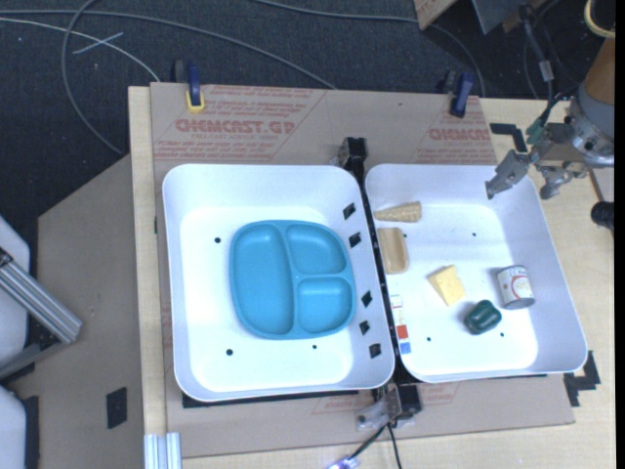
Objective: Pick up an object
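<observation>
Objects sit scattered in the right-hand white bin (547, 345), and nearest the camera lies a small dark green rounded lump (481, 317), likely light but smooth and curved, so it could squirt out of a pinch; take it across its narrow middle. Just beside it, a small grey-and-white can on its side (515, 286) looks stiff and prone to rolling, best gripped across its round body. Further in, a pale yellow wedge like a cheese block (448, 284) offers flat faces, probably the easiest hold. Then a tan flat slab (394, 249) close to the bin's left wall, tight for fingers, and beyond it a beige cone-like piece (399, 211). A flat card with red and blue marks (400, 324) hugs the same wall.

Next door, a blue divided plastic plate (292, 278) fills the left white bin (195, 360). Both bins rest on the wooden desk (137, 360), clamped at the far edge.

Farthest off, the tool (529, 176) hovers over the right bin's far corner, fingers spread wide, holding nothing, well apart from every object.
</observation>
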Robot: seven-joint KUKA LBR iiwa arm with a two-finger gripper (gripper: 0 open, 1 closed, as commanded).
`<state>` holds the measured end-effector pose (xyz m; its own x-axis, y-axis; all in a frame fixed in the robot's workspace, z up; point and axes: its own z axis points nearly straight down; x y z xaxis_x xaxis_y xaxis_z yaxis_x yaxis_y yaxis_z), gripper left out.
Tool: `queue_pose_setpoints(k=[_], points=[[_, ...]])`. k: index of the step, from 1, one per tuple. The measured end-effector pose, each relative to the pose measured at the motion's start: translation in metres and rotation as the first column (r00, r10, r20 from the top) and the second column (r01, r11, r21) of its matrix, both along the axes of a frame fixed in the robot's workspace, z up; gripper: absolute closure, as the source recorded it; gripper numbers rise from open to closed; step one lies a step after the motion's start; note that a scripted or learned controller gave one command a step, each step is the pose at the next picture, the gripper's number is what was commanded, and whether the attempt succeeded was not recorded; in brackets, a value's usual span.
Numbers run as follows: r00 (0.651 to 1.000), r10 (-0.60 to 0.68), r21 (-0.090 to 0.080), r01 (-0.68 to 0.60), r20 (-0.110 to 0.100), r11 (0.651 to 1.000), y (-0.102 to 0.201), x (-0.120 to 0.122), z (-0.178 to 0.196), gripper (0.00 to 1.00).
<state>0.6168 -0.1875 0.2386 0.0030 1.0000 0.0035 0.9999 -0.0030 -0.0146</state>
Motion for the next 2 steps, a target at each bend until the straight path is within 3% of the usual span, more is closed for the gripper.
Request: queue_pose_setpoints(k=[1, 2], points=[[1.000, 0.003, -0.003, -0.003, 0.014, 1.000, 0.001, 0.003, 0.009, 0.00], [1.000, 0.002, -0.002, -0.002, 0.008, 1.000, -0.008, -0.001, -0.049, 0.00]])
